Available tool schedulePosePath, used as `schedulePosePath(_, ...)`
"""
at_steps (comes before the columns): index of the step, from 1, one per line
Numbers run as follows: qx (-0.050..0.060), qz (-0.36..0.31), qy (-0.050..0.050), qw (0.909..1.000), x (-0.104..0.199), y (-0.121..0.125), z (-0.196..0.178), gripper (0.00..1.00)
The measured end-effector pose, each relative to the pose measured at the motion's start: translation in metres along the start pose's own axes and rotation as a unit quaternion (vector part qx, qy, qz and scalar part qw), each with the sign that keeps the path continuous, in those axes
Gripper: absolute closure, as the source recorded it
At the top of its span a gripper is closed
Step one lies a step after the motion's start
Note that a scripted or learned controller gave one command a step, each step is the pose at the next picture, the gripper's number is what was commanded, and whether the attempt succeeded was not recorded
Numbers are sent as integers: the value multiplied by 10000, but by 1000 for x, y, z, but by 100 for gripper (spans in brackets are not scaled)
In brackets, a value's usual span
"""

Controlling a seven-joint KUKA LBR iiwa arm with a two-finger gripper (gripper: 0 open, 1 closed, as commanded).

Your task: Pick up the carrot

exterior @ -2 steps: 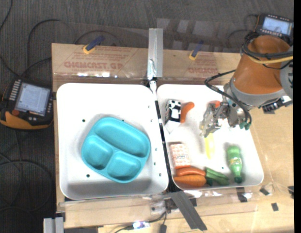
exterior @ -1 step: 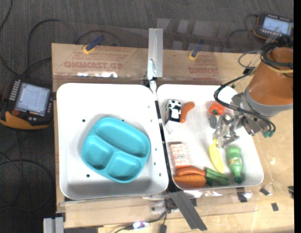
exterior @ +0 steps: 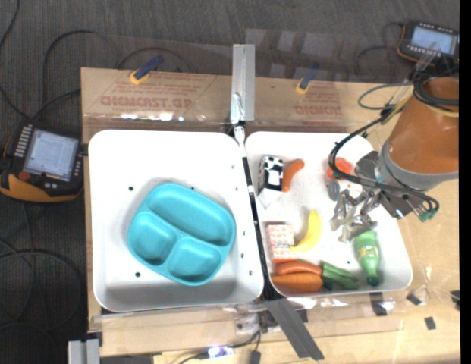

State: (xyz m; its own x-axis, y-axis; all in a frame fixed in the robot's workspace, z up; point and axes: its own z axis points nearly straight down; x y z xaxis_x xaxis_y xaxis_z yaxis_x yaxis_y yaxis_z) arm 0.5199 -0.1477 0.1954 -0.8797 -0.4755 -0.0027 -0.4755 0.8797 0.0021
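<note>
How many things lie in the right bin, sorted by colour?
Orange or red: 3, carrot, hot dog, orange piece
Green: 2, bottle, cucumber
Yellow: 1, banana
Black-and-white: 1, carton
Pink-white: 1, box
Total: 8

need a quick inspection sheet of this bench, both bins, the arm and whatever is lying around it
surface: two white bins side by side, left bin, right bin.
job's things: carrot near right bin's top, beside a black-and-white carton.
clutter: blue divided tray in left bin; banana, green bottle, hot dog, cucumber, small box in right bin.
grippers: gripper above right bin's right half, nothing seen between its fingers.
cables: black cables on the floor at left.
surroundings: teach pendants at left and top right.
</note>
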Motion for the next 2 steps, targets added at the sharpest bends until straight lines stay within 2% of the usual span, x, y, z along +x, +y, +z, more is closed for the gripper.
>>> schedulePosePath(1,40,322,-40,9995,7,31,105,100)
schedulePosePath(2,94,-1151,-44,9933,0,40,104,100)
